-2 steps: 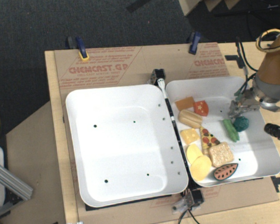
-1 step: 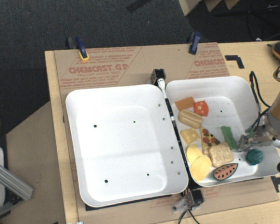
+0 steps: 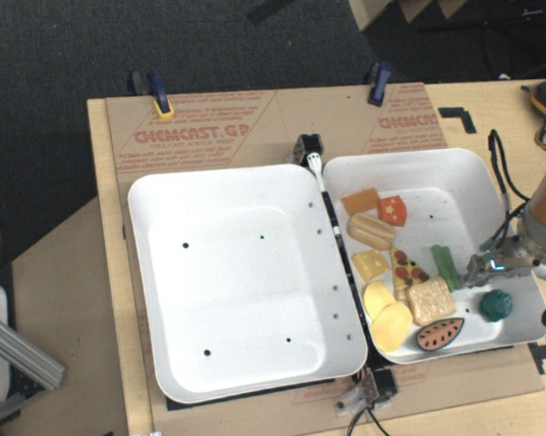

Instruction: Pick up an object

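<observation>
Green and round, the small ball-like toy (image 3: 494,305) lies at about four o'clock in the right bin (image 3: 457,165), just below the gripper (image 3: 492,264) — the nearest thing to pick, in my judgement. Whether the fingers are open or shut I cannot tell; they blur against the bin wall.

The risk: a round toy so near the rim may roll off under a descending finger, or the gripper may strike the wall. The green stick (image 3: 444,267) just beside at nine o'clock could be nudged too.

Counted in the right bin: one green ball, one green stick, one watermelon slice (image 3: 439,334), one tan bread square (image 3: 431,300), two yellow rounds (image 3: 392,325), one cheese wedge (image 3: 371,264), one bread roll (image 3: 371,230), one orange block (image 3: 360,202), one red piece (image 3: 393,211) — plus small reddish bits I cannot count. Two bins; the left bin (image 3: 160,212) bears nothing.
</observation>
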You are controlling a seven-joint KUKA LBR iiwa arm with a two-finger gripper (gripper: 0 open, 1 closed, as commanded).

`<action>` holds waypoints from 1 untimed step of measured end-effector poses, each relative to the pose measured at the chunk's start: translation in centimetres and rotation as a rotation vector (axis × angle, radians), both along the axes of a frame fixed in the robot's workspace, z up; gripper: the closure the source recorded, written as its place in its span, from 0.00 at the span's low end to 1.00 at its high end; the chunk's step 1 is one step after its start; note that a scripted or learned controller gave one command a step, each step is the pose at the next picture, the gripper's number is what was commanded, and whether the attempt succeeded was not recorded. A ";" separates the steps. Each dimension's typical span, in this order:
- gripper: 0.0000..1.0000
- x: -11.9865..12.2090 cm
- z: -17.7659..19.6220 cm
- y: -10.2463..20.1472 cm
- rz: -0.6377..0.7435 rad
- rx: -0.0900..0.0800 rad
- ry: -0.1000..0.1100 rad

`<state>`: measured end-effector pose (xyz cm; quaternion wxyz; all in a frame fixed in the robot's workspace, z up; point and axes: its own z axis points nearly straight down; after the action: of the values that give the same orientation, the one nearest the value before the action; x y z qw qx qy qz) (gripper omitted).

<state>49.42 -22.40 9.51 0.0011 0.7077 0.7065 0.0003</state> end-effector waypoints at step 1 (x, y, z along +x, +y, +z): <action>1.00 0.0 1.0 0.0 -0.001 -0.001 -0.002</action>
<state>49.47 -22.41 10.51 0.0023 0.7079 0.7063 0.0006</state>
